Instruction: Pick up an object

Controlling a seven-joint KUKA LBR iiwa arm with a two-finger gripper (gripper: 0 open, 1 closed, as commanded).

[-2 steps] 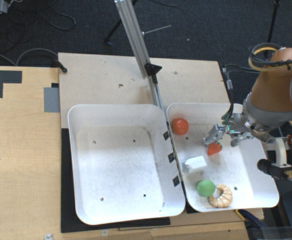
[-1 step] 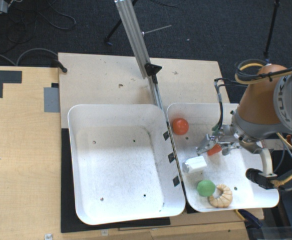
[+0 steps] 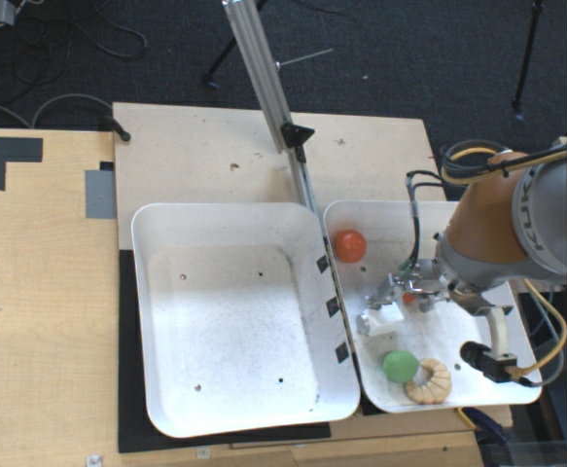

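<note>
White right bin, lower right of frame: gripper low over its middle, just above a small white block. Orange ball up-left; green ball touches a tan ring below.

Light is even and fairly bright over the bench, falling from above, soft with no hard glare. The left bin reads near-white and a bit washed out, its floor detail thin. Shadows are faint: a dim one under the arm on the right bin, a dark line along the left bin's near rim. The far floor sits dim. The picture is slightly soft and grainy; the gripper area blurs into clutter.
</note>
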